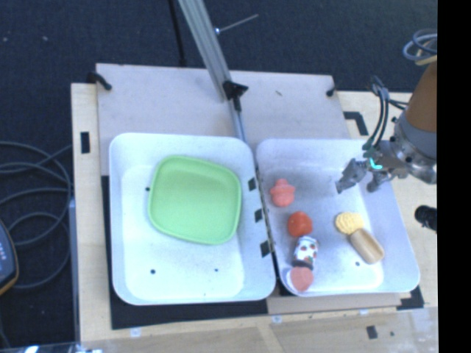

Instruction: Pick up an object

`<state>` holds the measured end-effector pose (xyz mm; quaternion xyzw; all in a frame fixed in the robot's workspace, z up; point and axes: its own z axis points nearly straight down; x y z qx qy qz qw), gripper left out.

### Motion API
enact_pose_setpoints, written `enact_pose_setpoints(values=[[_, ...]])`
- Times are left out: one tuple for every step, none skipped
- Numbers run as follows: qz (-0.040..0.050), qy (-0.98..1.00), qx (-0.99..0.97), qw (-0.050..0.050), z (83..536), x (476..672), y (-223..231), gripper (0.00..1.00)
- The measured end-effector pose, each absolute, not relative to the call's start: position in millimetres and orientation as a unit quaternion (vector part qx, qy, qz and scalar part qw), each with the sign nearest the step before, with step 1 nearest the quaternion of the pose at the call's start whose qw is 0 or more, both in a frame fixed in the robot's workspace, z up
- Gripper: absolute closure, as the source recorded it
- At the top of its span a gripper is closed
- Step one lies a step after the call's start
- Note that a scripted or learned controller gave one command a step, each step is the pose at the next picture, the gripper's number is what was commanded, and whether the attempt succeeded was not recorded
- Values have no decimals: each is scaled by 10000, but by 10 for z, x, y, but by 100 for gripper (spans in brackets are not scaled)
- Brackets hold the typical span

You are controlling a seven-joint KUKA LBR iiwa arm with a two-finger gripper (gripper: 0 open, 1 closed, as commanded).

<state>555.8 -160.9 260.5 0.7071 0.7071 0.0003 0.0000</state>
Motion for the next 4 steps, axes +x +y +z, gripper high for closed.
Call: enact_pose_setpoints(values=[[2, 7071, 7071, -1, 2604, 5558, -1609, 0], [-12, 7067, 7075, -11, 2162, 5555, -1680, 0], [-13, 7067, 7075, -15, 1628, 5452, -1721, 0], [7, 7065, 7077, 34, 1059, 5433, -1767, 0]])
